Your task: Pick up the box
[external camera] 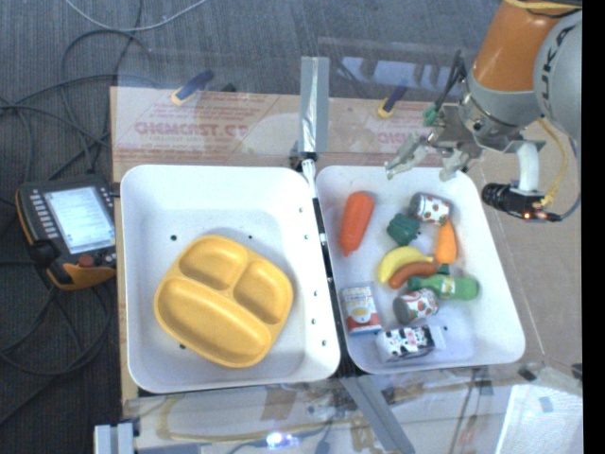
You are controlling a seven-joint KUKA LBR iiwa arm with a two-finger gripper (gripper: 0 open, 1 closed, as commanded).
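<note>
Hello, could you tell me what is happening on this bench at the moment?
A robot arm reaches in from the right, and its open gripper hangs above the far edge of the right bin, holding nothing. The small box it should pick up lies untouched at the near side of that bin, among toy foods and cans. The left bin contains a yellow divided tray.

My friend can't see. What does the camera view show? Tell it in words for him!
A robot's open gripper hangs over the back edge of the right bin, holding nothing. That bin has a small box near its front, plus a carrot, a banana, cans and other toy food. The left bin holds a yellow tray.
</note>
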